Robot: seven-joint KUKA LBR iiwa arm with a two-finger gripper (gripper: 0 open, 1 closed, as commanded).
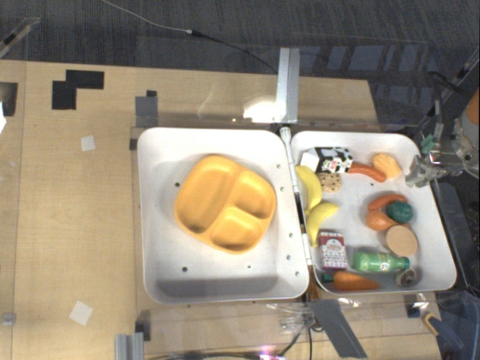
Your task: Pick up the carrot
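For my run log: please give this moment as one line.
gripper: at right bin's right rim | carrot: lying at bin's near edge, not held | step: pick pending

I'm looking down on a light wooden bench carrying two shallow white plastic bins side by side. The left bin touches the right bin along a shared middle edge.

One fixed camera above the bench, looking down at a slant, both bins framed

Glossy yellow plastic plate; matt wooden bench.
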